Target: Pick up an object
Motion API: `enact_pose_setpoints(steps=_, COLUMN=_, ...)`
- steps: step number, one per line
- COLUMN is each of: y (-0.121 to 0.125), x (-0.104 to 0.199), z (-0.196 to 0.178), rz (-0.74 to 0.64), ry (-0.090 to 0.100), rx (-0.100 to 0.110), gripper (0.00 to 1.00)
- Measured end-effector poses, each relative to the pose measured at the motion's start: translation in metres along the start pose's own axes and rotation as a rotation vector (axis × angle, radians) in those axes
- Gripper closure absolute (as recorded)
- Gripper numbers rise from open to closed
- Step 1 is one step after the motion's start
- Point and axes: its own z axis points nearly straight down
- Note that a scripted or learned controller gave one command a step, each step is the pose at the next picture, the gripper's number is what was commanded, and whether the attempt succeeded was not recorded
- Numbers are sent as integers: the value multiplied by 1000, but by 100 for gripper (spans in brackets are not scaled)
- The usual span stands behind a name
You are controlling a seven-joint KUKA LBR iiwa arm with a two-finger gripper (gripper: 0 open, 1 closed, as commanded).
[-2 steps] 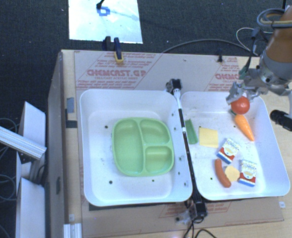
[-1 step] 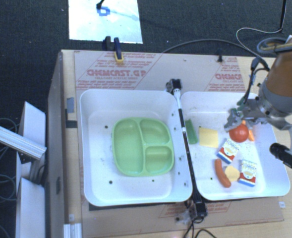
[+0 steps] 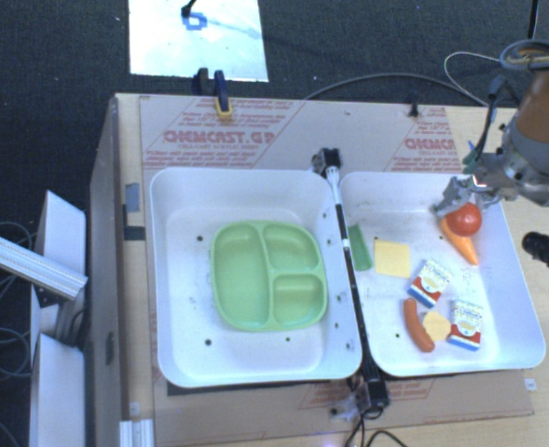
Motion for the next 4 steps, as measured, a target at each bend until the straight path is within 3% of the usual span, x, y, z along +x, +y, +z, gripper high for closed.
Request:
enact_pose_setpoints(steps=1, y=-38, x=16, z=23, rz=0, ry=1, rx=1, gripper=100)
enact_pose_setpoints(steps=2, y=19, x=29, z=-3, rz=-3, ry=1, rx=-2, gripper=100)
enact_pose_setpoints(steps=3, y=-41, x=16, z=-7, rz=0, ry=0, rx=0, gripper=100)
enact_pose_setpoints(steps=4, y=-66, x=32, z=24, rz=0, ry=1, rx=1, gripper=100)
